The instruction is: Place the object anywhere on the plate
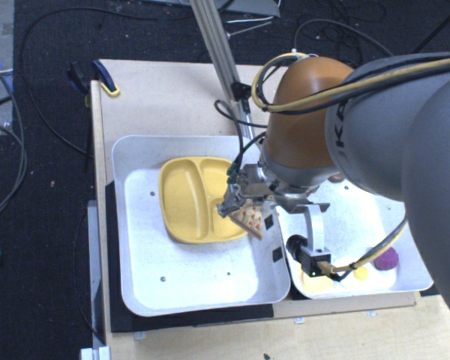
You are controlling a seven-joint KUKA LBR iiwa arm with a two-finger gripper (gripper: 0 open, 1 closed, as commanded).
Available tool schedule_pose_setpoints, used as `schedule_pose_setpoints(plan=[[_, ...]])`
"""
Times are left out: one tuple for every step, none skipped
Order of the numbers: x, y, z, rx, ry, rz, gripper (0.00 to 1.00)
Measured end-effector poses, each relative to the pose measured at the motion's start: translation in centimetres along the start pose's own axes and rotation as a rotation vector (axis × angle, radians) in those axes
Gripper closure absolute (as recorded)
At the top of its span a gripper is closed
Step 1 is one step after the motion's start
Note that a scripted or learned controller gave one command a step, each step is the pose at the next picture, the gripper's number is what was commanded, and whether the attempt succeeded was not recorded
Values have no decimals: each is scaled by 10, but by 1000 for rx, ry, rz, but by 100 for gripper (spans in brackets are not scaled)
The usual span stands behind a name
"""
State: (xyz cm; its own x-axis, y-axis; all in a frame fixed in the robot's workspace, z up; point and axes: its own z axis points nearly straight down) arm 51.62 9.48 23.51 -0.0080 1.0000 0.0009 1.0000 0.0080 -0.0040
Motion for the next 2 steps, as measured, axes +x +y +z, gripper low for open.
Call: schedule_pose_setpoints(plan=[[47, 0, -3, -4, 0, -1, 100], [43, 1, -3, -3, -1, 5, 0]])
